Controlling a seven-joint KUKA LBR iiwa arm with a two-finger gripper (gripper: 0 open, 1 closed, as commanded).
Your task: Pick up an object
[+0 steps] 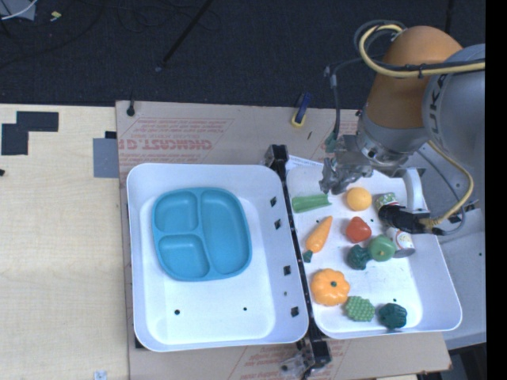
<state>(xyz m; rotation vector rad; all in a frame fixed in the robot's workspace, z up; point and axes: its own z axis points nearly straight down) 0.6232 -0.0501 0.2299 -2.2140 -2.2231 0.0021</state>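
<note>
The right bin (448, 292) holds several toy foods. Among them are a green pea pod (310, 203), a carrot (319, 233), a yellow-orange ball (358, 199), a red tomato (358, 229), a green apple (382, 248) and an orange pumpkin (329, 286). My gripper (336, 182) hangs over the bin's far left part, just above and between the pea pod and the yellow-orange ball. Nothing is visibly held in it. The arm's wrist covers the bin's far edge.
A blue divided plate (201, 233) lies in the left bin (158, 315). Near the right bin's front sit a bumpy light green piece (359, 308) and a dark green one (391, 315). Another dark green piece (357, 257) and two small cans (404, 242) crowd the right side.
</note>
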